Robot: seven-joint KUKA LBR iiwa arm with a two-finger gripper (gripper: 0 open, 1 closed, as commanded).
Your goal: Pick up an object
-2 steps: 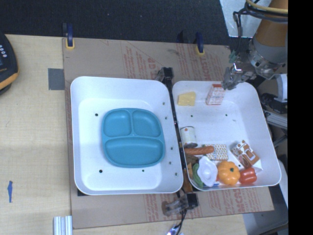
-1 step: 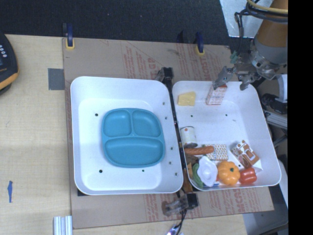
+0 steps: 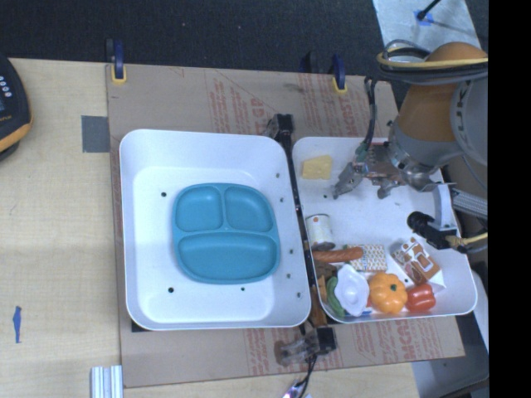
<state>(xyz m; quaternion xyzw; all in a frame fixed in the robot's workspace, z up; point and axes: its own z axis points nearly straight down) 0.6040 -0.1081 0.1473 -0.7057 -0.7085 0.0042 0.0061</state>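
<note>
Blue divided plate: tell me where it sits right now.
The blue divided plate lies flat in the middle of the left white bin, across the divider from the right bin that holds the toy food.

This looks like a robot lab, not a home. A big grey and orange robot arm point(image 3: 431, 106) stands at a wooden bench point(image 3: 58, 247). A sheet of brown cardboard point(image 3: 207, 98) is held down on the bench with blue clamps point(image 3: 117, 60). Two white bins point(image 3: 133, 222) sit side by side on it. One bin holds a blue toy plate point(image 3: 225, 231), and the other holds pretend food point(image 3: 390, 293).
</note>
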